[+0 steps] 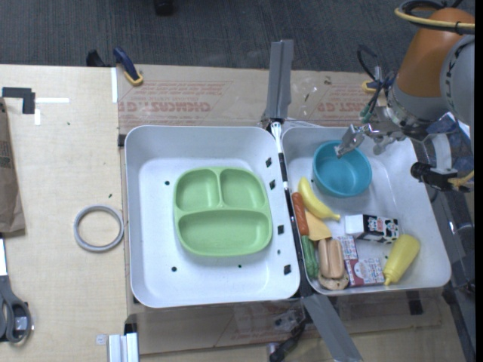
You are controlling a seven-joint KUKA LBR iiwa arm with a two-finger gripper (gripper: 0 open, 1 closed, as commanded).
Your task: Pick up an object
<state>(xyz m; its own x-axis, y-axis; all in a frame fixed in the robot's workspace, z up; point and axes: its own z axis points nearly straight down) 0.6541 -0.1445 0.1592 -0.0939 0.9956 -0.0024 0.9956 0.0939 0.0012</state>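
Bench holds two white bins: left bin [143, 225] has a green divided plate [223, 211]. Right bin [430, 225] has a round blue bowl [343, 170], glossy and upright, at its far left end. Gripper [349, 143] sits at the bowl's far rim; grip state unclear.

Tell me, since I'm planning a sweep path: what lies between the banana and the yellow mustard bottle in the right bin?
In the camera view, a small black-and-white carton lies between the banana and the mustard bottle.
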